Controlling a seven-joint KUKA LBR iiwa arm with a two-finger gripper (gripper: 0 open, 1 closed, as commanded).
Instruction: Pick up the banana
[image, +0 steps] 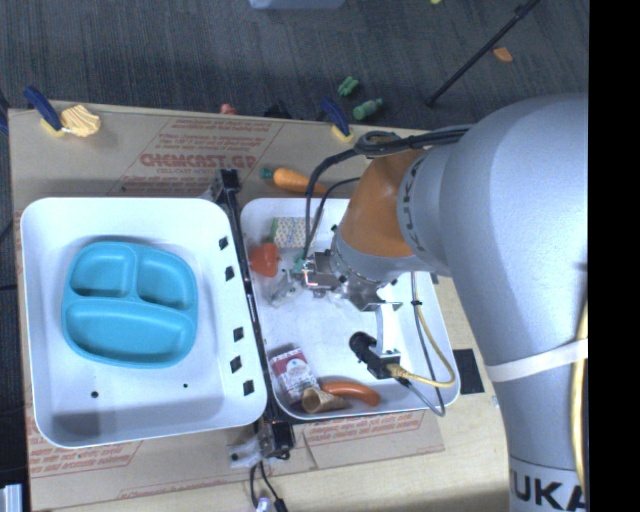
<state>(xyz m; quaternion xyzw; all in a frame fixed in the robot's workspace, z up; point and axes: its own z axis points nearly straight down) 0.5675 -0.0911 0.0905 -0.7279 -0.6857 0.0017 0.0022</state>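
Beside two white bins (40, 300): one blue tray (130, 305); claw (300, 275) state unclear.

Blue tray (130, 305) in left bin (40, 300), tomato (264, 260), hot dog (345, 391), carton (292, 371) in right bin (330, 330), carrot (292, 180) behind

The arm (480, 230) covers much of the right bin (340, 345). Open floor shows in the bin's middle. A tomato (264, 260) and a box (289, 232) crowd the top left. A hot dog (345, 391) and a packet (291, 372) sit by the bottom wall.
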